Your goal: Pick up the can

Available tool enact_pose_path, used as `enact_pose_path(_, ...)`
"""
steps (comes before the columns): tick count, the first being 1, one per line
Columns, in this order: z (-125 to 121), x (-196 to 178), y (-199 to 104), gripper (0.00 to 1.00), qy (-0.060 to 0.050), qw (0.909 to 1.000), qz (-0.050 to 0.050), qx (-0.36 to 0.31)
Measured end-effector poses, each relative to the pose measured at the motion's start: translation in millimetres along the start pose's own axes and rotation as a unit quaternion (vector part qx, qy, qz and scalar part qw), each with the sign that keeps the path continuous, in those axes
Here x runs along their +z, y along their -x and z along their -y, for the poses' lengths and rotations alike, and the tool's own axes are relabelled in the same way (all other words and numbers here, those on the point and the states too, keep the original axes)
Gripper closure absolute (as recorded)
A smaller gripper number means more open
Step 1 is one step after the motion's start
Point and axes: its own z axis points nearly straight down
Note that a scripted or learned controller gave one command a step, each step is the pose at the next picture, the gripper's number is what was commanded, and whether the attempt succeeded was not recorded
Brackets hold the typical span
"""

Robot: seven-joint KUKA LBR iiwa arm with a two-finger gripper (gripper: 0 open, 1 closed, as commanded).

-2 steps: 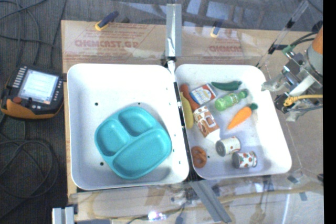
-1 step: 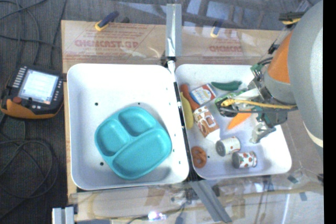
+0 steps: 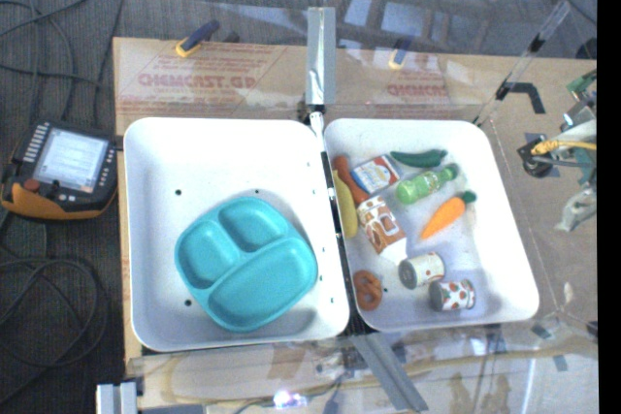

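Table (image 3: 194,78): carries two white bins side by side.
Left bin (image 3: 155,160): holds a teal divided plate (image 3: 247,262).
Right bin (image 3: 497,208): holds toy foods.
Gripper (image 3: 574,194): at the view's right edge, outside the right bin and well apart from its contents; cannot tell whether open or closed.
Carrot (image 3: 441,216): orange, mid-bin.
Green bottle (image 3: 425,184): just above the carrot.
Tan can (image 3: 421,269): on its side, toward the right bin's lower edge.
Red-patterned can (image 3: 453,294): just beside the tan can.

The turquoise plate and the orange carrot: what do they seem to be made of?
Turquoise plate: likely moulded plastic, smooth with a soft sheen; one even colour, rounded compartment ridges.
Orange carrot: probably toy plastic, matte-looking; flat even orange, green tip, too small to be sure.
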Motion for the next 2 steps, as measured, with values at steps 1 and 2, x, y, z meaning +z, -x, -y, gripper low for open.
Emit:
enact_pose_path(1,77,165,-16,0.00,-0.003,0.9996,0.000,-0.028)
enact_pose_path(2,19,1,-57,0.00,0.000,0.9997,0.000,0.024)
